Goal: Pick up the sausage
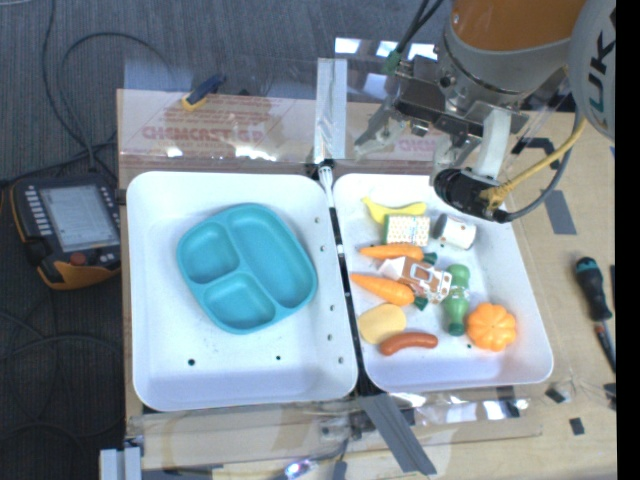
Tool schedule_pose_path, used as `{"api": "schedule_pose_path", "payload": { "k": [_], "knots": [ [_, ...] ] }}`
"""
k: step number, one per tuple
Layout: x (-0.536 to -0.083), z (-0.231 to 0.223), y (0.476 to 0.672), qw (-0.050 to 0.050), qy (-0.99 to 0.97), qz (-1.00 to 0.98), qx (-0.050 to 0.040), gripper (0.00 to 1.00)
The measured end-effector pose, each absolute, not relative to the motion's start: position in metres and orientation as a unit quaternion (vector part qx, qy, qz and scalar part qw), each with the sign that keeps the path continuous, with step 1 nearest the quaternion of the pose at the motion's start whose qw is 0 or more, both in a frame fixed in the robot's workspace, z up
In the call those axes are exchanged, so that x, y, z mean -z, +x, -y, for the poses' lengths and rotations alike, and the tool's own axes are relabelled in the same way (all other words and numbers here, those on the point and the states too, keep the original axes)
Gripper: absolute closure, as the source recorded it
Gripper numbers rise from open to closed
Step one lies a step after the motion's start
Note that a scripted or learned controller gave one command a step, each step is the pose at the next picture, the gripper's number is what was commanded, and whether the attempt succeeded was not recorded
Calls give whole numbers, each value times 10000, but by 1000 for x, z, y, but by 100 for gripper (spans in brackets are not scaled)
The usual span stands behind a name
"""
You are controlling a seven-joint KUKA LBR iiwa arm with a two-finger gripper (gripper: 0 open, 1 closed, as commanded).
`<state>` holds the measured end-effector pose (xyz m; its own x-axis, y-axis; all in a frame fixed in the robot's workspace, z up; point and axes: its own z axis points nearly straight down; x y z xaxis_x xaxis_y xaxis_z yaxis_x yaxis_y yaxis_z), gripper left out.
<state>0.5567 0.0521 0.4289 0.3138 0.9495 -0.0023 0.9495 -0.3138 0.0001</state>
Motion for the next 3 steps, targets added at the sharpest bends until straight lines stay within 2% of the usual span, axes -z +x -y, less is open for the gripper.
{"api": "schedule_pose_path", "payload": {
  "k": [1,2,3],
  "knots": [
    [-348,-142,510,-5,6464,-7630,9,0],
    [-357,-142,511,-10,6466,-7628,19,100],
    [-434,-67,540,14,6947,-7193,4,100]
  ]
}}
